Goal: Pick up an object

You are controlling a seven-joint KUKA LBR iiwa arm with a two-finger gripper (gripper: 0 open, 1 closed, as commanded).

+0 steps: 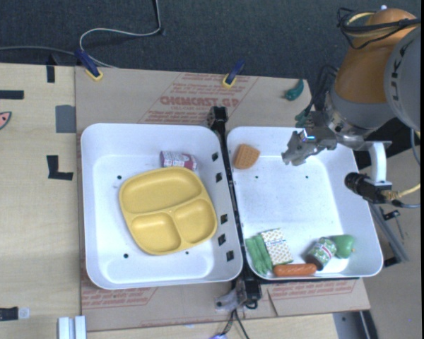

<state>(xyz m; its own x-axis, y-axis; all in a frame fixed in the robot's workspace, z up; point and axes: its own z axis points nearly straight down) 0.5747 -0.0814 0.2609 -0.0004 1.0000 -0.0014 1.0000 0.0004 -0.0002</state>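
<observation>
Arm: grey, orange band, reaches in from 3 o'clock; hand (301,149) hangs over the upper part of the right bin (353,189).
Hand state: cannot tell whether apart or together; nothing visible in it.
Right bin contents: orange waffle-like piece (246,156) at the bin's 11 o'clock corner; green pod-like item (258,253), patterned packet (276,246), carrot-like orange stick (295,268) and green-labelled pouch (330,249) crowded along the 6 o'clock wall.
Left bin (99,189): yellow divided tray (168,210) mid-bin, small can (178,161) touching its 12 o'clock rim.
Nearest target: judged to be the waffle piece, at 9 o'clock from the hand, near but apart.
Risk, corner: piece sits close to the divider wall and black clips (222,162); a finger could strike the wall or shove the piece into the corner.
Risk, flat object: low profile; hand may close above it and rise with nothing.
Risk, cluster: the 6 o'clock items touch each other; a grasp there could pinch two or push one against the wall.
Tabletop (28,210): cardboard under the bins, tape marks at 9 o'clock.
</observation>
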